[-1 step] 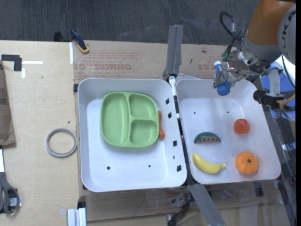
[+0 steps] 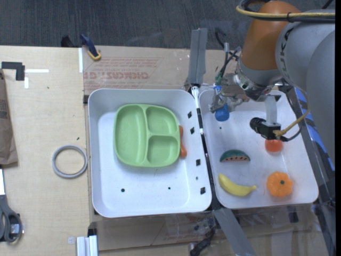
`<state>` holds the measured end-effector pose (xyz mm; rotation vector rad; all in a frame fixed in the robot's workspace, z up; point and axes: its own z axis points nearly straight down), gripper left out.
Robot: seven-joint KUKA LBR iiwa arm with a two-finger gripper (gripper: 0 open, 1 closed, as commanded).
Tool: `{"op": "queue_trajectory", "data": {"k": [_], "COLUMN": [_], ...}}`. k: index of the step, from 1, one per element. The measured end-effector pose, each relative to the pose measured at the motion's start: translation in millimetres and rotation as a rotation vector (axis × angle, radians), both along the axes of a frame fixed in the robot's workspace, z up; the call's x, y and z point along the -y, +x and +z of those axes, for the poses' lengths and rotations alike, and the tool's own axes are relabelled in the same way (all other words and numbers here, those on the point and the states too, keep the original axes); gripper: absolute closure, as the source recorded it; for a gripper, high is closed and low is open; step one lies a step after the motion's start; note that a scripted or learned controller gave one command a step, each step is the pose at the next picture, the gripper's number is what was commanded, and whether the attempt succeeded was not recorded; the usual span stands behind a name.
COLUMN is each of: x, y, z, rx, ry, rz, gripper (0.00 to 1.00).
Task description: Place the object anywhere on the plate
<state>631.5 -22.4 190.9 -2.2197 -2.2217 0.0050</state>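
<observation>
**Desk:** What have you got, biggest first?

**Operator:** I see the arm (image 2: 298, 41) at the frame's 1 o'clock, over the right bin (image 2: 303, 196). The left bin (image 2: 101, 196) holds the green plate (image 2: 146, 135), which sits toward that bin's 12 o'clock.

**Desk:** And the gripper?

**Operator:** The gripper (image 2: 222, 103) hangs at the right bin's 11 o'clock. I can't tell from here whether it's spread or closed.

**Desk:** Where are the objects?

**Operator:** All of these lie in the right bin. There's an orange pumpkin (image 2: 279, 184) at 5 o'clock and a banana (image 2: 236, 185) at 7. A watermelon slice (image 2: 235, 156) lies just off centre toward 9, and a red ball (image 2: 273, 145) just off centre toward 3. A small blue piece (image 2: 221, 114) sits right under the gripper, and I can't say whether they touch. Over in the left bin, an orange bit (image 2: 183, 151) touches the plate's rim at 3 o'clock.
</observation>
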Motion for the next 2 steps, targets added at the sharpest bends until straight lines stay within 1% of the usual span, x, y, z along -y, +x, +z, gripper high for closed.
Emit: {"op": "queue_trajectory", "data": {"k": [1,2], "x": [-54.2,-83.6], "y": [2.7,-15.7], "z": [-0.1,-32.3], "rx": [0.001,0.038], "ry": [0.0,-0.001], "rz": [0.0,-0.011], "gripper": [1.0,1.0]}}
